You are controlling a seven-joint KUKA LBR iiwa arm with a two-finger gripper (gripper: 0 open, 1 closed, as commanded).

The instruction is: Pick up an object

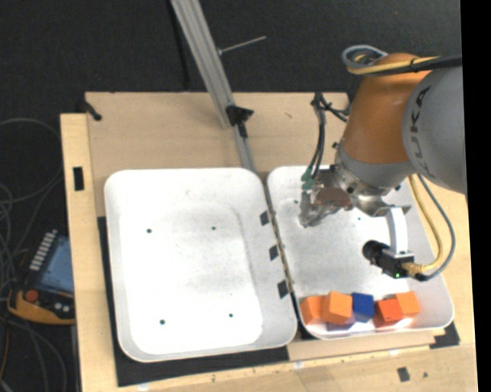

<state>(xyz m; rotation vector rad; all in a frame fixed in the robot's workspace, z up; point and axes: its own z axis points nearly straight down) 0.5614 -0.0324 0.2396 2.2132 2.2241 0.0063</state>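
Note:
Several small blocks lie in a row along the near edge of the right bin: an orange block, a second orange block, a blue block and an orange pair. My gripper hangs over the far left part of that bin, well behind the blocks. Nothing shows between its fingers, and their spread is too blurred to read.
The left bin sits beside the right one, with black clips along the shared edge. A slanted metal rail rises behind the bins. A black cable fitting hangs off the arm over the right bin.

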